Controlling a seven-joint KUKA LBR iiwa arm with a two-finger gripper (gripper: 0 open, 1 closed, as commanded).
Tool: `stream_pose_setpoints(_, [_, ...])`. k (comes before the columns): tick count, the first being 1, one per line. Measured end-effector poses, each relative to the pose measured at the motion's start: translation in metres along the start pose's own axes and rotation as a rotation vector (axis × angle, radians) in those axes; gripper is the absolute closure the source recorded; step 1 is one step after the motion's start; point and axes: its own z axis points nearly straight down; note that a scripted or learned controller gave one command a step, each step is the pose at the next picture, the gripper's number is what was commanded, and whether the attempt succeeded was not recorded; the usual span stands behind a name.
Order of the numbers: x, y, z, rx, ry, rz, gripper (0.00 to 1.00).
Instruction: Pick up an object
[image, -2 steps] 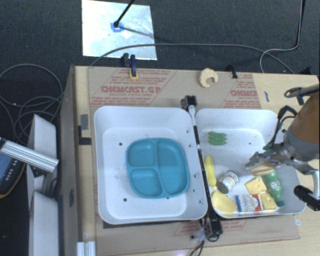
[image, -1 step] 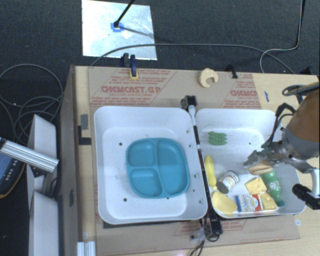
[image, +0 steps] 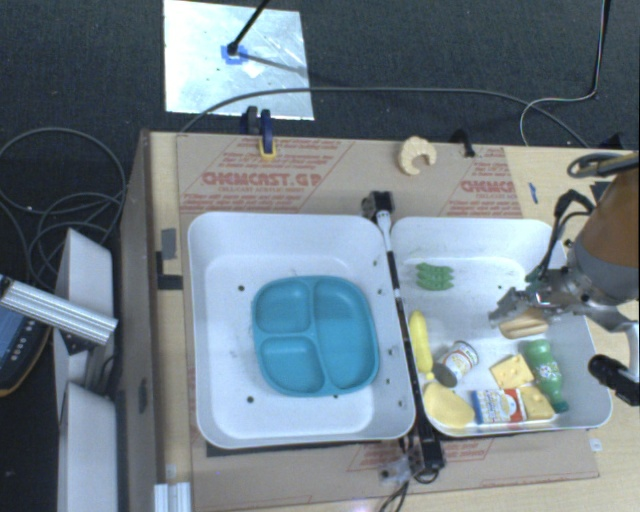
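My gripper (image: 522, 303) hangs low over the right bin (image: 470, 240), near its right side. Directly under it, touching or nearly touching, lies a flat tan bread-like piece (image: 525, 326). Other items in this bin: a green pea pod (image: 434, 276), a yellow banana (image: 420, 342), a small can (image: 458, 360), a cheese wedge (image: 511, 371), a green bottle (image: 546, 371), a small carton (image: 493, 405) and a yellow lump (image: 448, 406). The grey arm (image: 608, 240) comes in from the right.
The left bin (image: 230, 250) holds a blue divided plate (image: 313, 334). A pale croissant-like toy (image: 417, 154) lies on the cardboard behind the bins. A clamp (image: 265, 131) sits at the bench's back edge. Cables run over the dark floor at left.
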Motion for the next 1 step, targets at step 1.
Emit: stream_pose_setpoints(1, [0.0087,0.0324,0.0070,0.000,0.001,0.000,1.00])
